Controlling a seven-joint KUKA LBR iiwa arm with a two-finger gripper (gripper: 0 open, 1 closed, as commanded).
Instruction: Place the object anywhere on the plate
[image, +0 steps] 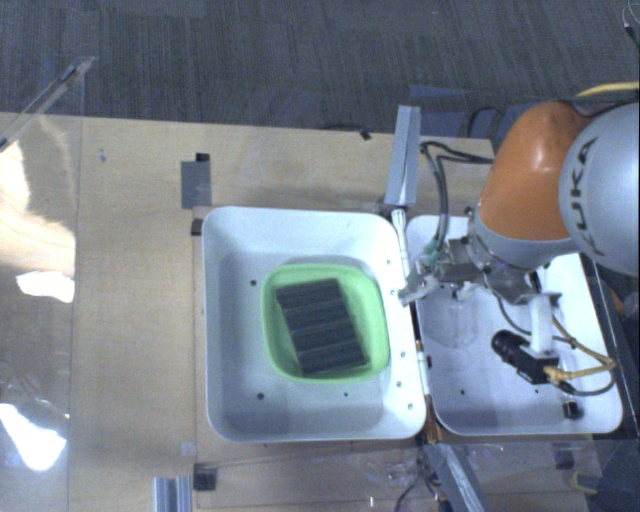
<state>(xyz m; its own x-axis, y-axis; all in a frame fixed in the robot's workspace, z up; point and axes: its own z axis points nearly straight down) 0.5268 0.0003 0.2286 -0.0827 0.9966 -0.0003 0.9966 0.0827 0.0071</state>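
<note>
Dark ridged block (320, 327) lies on green plate (283, 362) in left bin (230, 320), frame centre. Arm (545, 175) over right bin (480, 395), upper right; gripper state: cannot tell, hidden under wrist.

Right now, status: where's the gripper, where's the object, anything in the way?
Gripper over right bin, near the divider; finger state unclear. Dark ridged block lying on green plate, left bin. Nothing obstructing.

bench (120, 330): pale wood | on it: left white bin (230, 400); right white bin (480, 400), side by side
</note>
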